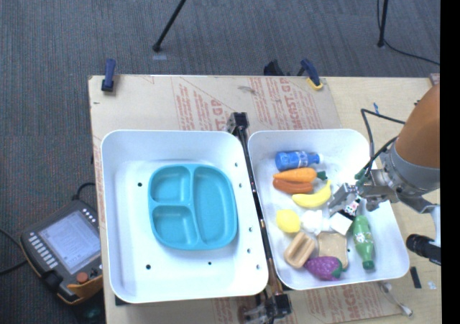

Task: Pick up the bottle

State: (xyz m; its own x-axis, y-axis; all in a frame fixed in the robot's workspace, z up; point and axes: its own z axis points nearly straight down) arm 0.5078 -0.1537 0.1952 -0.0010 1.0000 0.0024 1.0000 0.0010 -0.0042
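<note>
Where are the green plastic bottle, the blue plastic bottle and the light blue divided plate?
Green plastic bottle [362,241], camera view: middle of its body.
Blue plastic bottle [296,159], camera view: middle of its side.
Light blue divided plate [213,204], camera view: its large right compartment.

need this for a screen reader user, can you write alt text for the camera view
Seen from above, a grey arm's tool hangs over the right white bin, just above a green bottle lying among toy foods: a carrot, banana, lemon and purple grapes. The left white bin holds a blue divided plate.
</note>
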